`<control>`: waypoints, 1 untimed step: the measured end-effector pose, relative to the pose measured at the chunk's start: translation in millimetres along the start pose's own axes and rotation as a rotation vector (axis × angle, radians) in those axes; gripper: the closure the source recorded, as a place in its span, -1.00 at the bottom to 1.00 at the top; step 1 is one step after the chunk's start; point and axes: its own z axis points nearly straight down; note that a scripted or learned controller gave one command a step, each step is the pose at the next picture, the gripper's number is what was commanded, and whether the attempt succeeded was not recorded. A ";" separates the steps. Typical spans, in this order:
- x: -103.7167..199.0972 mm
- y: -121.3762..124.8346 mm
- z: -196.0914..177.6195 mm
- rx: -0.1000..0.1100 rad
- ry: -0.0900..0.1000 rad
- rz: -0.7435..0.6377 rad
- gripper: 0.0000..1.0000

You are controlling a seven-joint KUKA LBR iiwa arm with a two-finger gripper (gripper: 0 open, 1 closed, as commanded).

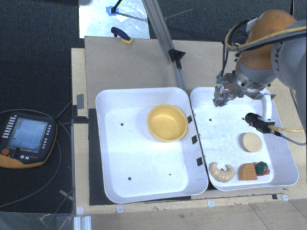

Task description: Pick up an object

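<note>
Now the claw [221,99] hangs over the far left corner of the right bin [217,137], at the end of the grey arm [288,66] that comes in from the right of the view. Whether the claw is spread or pressed together cannot be told from this slant; it shows as a dark grey lump just above the white floor.

Every loose thing lies apart from it. Nearest in that same bin is a round beige disc [251,142], below the claw in the view and off to its right. Farther down, along the near wall, three things sit in a row: a pale croissant [222,171] almost straight below the claw, an orange waffle piece [248,171] just right of that, and a red and green strawberry [262,167] touching the waffle piece's right edge.

To the claw's left, across the two rims that meet between the bins, a yellow bowl [167,122] stands upright in the left bin [129,152], near that bin's far right part.

Well to the claw's left, off the bench [129,61], a control pendant [25,137] with a lit screen lies on the dark floor.
</note>
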 end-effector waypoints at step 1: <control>52.0 -5.0 -15.5 -0.001 0.000 0.000 1.00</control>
